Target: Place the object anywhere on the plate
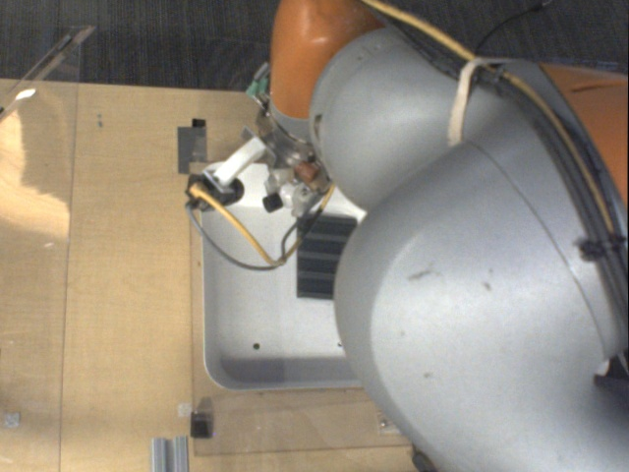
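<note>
My grey arm (472,264) reaches in from the right and covers much of the white bin (236,362). Its orange band (305,37) is at the top of the view. Below the wrist, the gripper (324,257) shows as a black ribbed part hanging over the bin's floor. The arm hides whatever lies beneath and to the right of it. The bare strip of bin floor on the left and front holds nothing I can make out.
A yellow cable (246,249) loops from the wrist over the bin's left part, next to a white bracket with a black tip (231,172). The wooden bench (98,264) stretches to the left. Small black clamps (194,146) (201,423) sit at the bin's left corners.
</note>
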Available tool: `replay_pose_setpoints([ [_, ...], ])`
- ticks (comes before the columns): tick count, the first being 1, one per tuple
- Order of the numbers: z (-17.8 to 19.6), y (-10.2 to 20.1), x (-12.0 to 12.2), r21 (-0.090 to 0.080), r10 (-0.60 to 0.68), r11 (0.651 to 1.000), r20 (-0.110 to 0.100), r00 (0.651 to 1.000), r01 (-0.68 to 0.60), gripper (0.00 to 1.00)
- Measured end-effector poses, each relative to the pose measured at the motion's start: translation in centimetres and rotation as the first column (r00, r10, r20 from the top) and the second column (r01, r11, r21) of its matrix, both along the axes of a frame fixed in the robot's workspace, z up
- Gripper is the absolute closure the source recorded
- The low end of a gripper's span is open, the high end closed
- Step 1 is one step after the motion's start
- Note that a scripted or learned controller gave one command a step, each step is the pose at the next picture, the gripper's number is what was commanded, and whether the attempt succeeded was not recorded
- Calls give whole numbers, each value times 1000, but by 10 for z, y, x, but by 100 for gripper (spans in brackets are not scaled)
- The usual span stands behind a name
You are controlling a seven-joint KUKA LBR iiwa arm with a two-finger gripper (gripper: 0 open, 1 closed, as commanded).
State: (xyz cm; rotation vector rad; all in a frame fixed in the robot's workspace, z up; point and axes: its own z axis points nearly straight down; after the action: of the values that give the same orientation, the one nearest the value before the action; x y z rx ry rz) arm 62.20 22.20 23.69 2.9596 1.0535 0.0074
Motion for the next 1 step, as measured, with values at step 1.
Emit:
replay_pose_setpoints([
  [1,-45,14,41,-1,260,966,-3,966,-260,100],
])
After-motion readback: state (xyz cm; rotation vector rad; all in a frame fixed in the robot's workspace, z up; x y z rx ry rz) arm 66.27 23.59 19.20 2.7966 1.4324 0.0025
